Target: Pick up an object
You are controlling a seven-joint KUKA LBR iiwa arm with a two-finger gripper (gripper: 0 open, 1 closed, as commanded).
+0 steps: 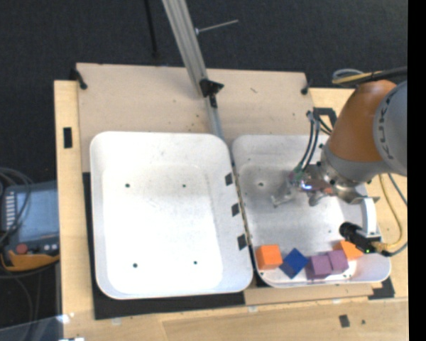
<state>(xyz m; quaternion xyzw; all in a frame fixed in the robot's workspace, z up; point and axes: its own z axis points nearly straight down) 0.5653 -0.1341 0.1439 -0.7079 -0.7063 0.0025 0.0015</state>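
Orange-banded arm (362,130) reaches in from the right over the right bin (270,155); its gripper (298,190) hangs above the bin floor, finger state impossible to tell.

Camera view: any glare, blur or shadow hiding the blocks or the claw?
Camera view: soft overall; blocks readable, orange block and blue block distinct; claw small and blurred, casting a faint shadow on the right bin; left bin bright, slightly washed out.

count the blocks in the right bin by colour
orange blocks: 2 (the second sits partly behind the arm)
blue block: 1
purple blocks: 2 (the other touches it)
total: 5
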